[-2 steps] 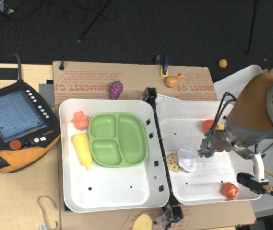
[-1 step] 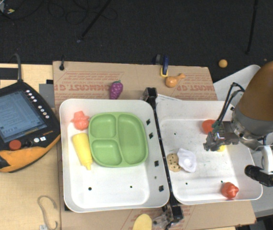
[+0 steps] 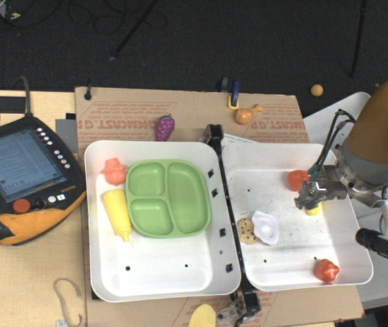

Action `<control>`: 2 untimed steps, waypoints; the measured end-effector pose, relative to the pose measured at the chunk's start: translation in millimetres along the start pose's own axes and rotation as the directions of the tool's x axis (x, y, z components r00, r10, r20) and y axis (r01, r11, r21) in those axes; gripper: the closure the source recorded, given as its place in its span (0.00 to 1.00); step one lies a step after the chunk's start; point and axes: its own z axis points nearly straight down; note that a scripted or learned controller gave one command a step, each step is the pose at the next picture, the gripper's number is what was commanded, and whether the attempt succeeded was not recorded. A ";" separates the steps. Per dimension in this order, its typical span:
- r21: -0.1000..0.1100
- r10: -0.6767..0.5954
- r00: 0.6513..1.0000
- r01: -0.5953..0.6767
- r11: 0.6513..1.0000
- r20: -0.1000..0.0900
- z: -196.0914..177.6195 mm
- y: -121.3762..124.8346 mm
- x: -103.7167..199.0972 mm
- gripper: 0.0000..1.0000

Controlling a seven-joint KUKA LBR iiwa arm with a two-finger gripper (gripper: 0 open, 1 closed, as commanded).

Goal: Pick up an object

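My gripper point(image 3: 309, 201) hangs low over the right bin point(image 3: 282, 278), near its right side. Right under the gripper a small yellow object point(image 3: 312, 210) peeks out; I cannot see whether the fingers close on it. A red-orange ball point(image 3: 297, 179) lies just to the upper left of the gripper. A cookie point(image 3: 247, 230) and a white crumpled object point(image 3: 266, 227) sit at the bin's left side. A red strawberry-like toy point(image 3: 326, 270) rests near the bin's front right corner.
The left bin point(image 3: 153, 271) holds a green divided plate point(image 3: 168, 198), a yellow bottle-shaped toy point(image 3: 117, 213) and a pink toy point(image 3: 114, 172). Behind the bins lie a purple grape toy point(image 3: 165, 127) and an orange pear-like toy point(image 3: 246, 114). A teach pendant point(image 3: 23, 176) sits at far left.
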 end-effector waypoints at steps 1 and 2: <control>0.003 -0.004 1.000 0.004 1.000 -0.003 -8.8 -9.2 54.0 1.00; 0.006 0.001 1.000 -0.001 1.000 -0.001 12.7 -8.8 70.1 1.00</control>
